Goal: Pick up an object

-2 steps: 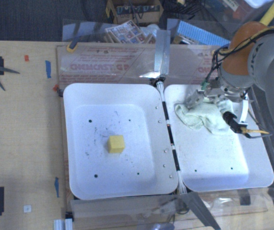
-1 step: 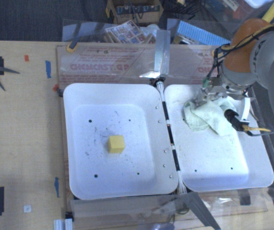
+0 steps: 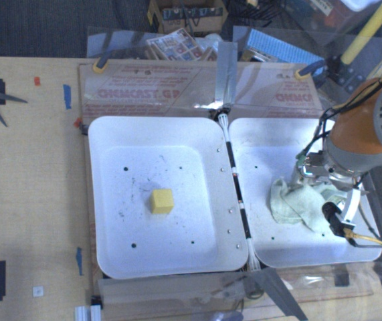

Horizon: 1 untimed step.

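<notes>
pincer [image 3: 309,176] on white cloth [image 3: 291,204], right bin [image 3: 271,246] | grip: cannot tell

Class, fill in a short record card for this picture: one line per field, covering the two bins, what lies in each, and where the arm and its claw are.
left bin: holds a yellow block near its middle
right bin: holds a crumpled white cloth
arm: reaches in from the right, over the right bin
claw: down at the cloth's upper edge
claw grip: cannot tell from this view
block and cloth: apart, in separate bins
</notes>
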Tool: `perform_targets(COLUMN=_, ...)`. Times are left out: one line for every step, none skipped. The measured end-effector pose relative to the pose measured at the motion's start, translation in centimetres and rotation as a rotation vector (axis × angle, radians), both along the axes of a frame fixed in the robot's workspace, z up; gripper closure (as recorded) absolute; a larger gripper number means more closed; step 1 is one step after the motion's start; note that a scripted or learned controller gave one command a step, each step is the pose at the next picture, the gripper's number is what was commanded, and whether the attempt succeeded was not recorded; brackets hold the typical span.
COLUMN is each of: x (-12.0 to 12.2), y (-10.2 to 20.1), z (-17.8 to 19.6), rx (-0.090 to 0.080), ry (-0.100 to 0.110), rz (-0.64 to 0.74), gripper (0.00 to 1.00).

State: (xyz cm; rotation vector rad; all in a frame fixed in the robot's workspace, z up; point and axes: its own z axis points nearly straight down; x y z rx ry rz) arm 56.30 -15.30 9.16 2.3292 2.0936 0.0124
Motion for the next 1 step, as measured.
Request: perform_targets(x=1.97, y=1.38, z=6.61, rx=0.004, ry=0.012, rz=-0.551, gripper=1.00)
